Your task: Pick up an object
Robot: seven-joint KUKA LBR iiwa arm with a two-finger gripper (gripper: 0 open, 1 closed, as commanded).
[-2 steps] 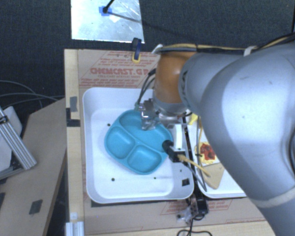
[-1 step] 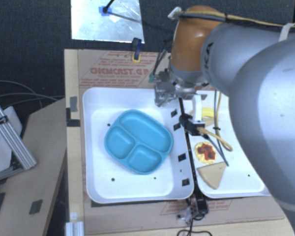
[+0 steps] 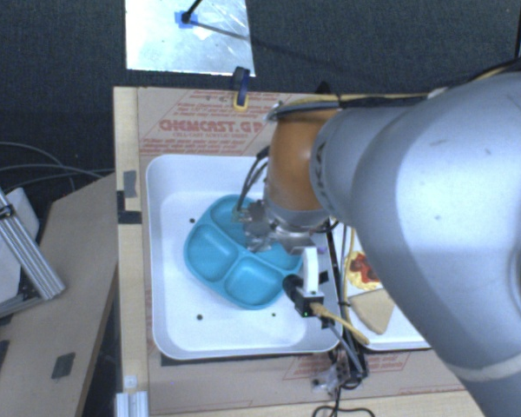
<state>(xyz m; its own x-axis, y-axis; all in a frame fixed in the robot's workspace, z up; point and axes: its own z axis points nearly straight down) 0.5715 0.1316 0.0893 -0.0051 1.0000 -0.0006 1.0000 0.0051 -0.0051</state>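
A blue tray (image 3: 230,263) with several compartments lies flat in the left bin (image 3: 169,320), toward the middle of the frame. It is the only loose thing in that bin, so it is probably the object to pick. The arm (image 3: 434,224) fills the right side of the frame and comes down over the tray's right edge. The gripper (image 3: 259,233) sits at that edge, under the orange band (image 3: 291,168). Whether it is spread or pressed together I cannot tell, since the wrist hides it, nor whether it touches the tray. The approach at the rim makes sense, as a thin wall is easier to pinch than a broad floor. In the right bin (image 3: 399,341), a tan piece (image 3: 373,309) shows below the arm. Red print on the board (image 3: 195,124) under the bins reads "CHEMCAST".
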